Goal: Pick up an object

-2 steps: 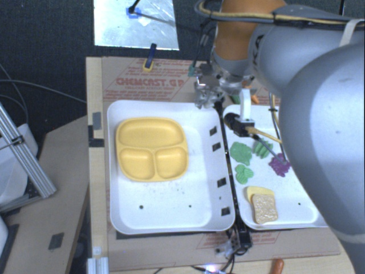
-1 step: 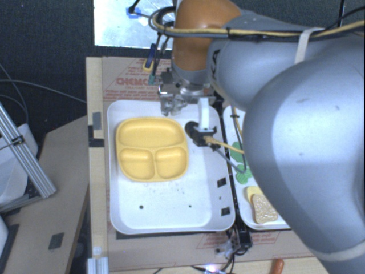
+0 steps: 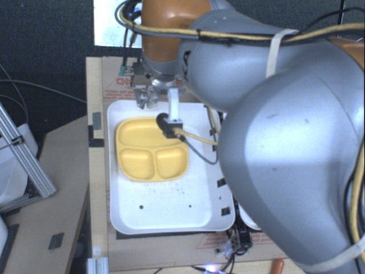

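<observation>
Grey arm (image 3: 285, 153) looms across the right side. Beneath it, a white bin (image 3: 171, 210) holds a yellow three-compartment plate (image 3: 151, 150) in its far half. Its gripper (image 3: 147, 100) hangs at the bin's far rim, just beyond the plate; open or closed, I cannot tell.

The yellow divided plate (image 3: 151, 153) is showing smooth, faintly glossy plastic. The white bin (image 3: 171, 213) is looking like smooth, matt plastic with dark specks. The grey arm casing (image 3: 296, 153) is gleaming glossily. At the left, metal rails (image 3: 25, 158) are glinting.
</observation>
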Robot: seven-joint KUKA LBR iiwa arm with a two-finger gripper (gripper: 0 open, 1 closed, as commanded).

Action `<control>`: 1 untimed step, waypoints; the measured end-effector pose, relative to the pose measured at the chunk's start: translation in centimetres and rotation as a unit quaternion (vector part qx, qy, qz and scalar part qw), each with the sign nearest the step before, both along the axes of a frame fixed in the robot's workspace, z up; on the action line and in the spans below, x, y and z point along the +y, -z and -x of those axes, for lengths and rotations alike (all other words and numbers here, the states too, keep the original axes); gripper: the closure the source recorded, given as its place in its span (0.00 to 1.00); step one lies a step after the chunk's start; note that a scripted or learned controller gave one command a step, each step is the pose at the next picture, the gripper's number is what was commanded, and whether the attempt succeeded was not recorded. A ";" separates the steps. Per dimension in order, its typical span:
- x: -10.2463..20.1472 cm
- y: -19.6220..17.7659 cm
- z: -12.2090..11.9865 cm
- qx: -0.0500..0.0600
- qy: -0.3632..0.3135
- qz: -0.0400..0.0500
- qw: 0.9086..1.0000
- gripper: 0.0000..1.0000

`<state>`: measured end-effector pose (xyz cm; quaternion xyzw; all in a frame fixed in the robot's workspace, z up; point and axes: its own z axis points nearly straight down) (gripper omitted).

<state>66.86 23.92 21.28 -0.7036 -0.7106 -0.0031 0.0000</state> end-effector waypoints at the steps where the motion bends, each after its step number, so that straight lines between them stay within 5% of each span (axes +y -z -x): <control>1: -2.5 -4.1 0.6 0.000 0.005 0.001 1.000 1.00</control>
